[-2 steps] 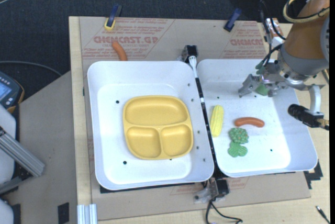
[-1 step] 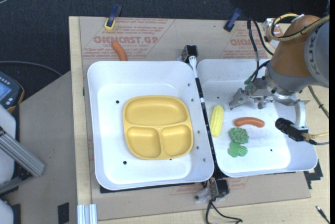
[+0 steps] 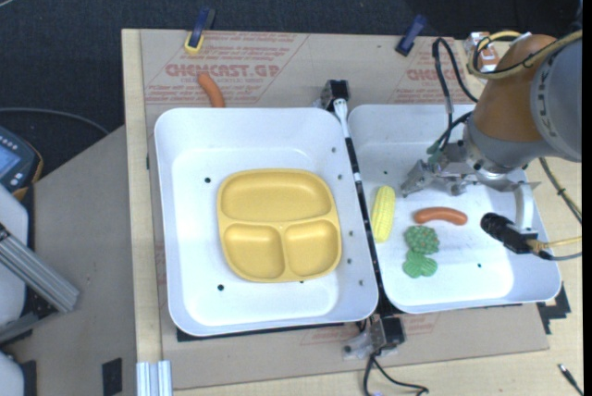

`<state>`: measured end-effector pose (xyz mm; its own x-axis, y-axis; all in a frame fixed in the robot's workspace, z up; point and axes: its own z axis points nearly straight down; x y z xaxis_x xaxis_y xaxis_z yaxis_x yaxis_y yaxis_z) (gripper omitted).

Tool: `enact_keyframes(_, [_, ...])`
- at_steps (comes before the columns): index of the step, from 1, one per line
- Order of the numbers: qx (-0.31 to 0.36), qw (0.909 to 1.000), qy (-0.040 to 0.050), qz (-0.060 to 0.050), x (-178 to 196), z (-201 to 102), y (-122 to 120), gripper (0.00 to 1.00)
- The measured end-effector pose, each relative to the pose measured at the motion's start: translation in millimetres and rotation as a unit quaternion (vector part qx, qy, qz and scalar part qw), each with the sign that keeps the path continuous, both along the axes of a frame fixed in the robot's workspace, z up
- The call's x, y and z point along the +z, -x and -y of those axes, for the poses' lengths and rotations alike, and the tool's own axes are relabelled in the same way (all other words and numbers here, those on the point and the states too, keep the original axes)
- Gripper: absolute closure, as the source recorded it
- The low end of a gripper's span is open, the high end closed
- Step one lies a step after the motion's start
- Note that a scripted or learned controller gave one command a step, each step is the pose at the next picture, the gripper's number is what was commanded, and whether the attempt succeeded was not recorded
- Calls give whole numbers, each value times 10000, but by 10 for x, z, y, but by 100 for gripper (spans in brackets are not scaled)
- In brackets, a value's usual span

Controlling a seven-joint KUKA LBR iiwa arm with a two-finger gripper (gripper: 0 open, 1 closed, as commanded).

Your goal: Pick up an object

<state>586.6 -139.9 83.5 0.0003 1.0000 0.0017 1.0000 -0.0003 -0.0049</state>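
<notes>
Reaching in from the right, the grey arm [image 3: 541, 107] with its orange band hangs over the right bin [image 3: 462, 292], a shallow white plastic tub with rounded corners. Gripper [image 3: 433, 181] sits low near the bin's middle, metal linkage splayed toward the left wall; whether the claw is spread or pressed together cannot be told from here, and nothing shows between its tips.

Below it, apart from the claw: a smooth orange-red sausage [image 3: 440, 216], lying level. By the left wall, a bumpy yellow corn cob [image 3: 382, 212], upright along the wall. Two knobbly green broccoli pieces [image 3: 422, 251] near the front-centre.

Left bin [image 3: 176, 200] carries a glossy yellow divided plate [image 3: 277, 225], three compartments, centred. Bare white floor at the right bin's front-right corner and rear.

Bench [image 3: 277, 61] of printed board; another sausage [image 3: 212, 90] lies on it behind the left bin.
</notes>
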Motion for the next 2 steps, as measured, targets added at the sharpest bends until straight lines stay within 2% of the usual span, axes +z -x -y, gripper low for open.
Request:
enact_keyframes(1, [-6, 10000, 6, 23, 120, 4, -10, 100])
enact_keyframes(2, [8, 10000, 20, 58, 626, -20, -103, 100])
